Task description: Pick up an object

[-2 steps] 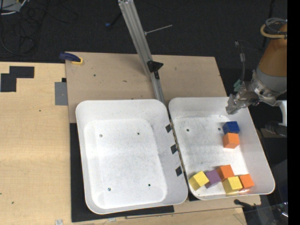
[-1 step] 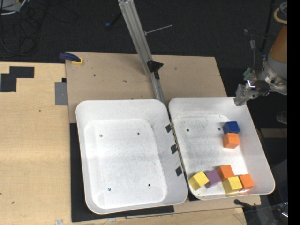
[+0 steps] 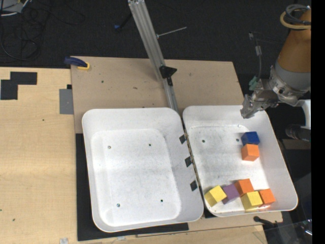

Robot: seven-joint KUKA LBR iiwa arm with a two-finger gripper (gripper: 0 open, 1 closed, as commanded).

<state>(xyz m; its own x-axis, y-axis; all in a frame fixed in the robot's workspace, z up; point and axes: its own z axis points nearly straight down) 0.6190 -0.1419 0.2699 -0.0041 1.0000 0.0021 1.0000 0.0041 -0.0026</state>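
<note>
On bench, two shallow white bins side by side. Left bin (image 3: 133,169) bare white floor. Right bin (image 3: 223,136) holds seven blocks: blue cube (image 3: 250,138) touching orange cube (image 3: 250,152) near far right wall; cluster at near right corner, yellow cube (image 3: 215,194), purple block (image 3: 231,191), orange block (image 3: 244,186), second yellow cube (image 3: 251,200), small orange cube (image 3: 267,196). Gripper (image 3: 250,107) hangs over right bin's far right corner, apart from blocks, nothing seen between its tips; opening cannot tell.

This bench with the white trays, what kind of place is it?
Most likely a robotics lab test bench: a robot arm reaches over two white bins, coloured toy blocks lie in the right one, and loose cables trail behind.
</note>
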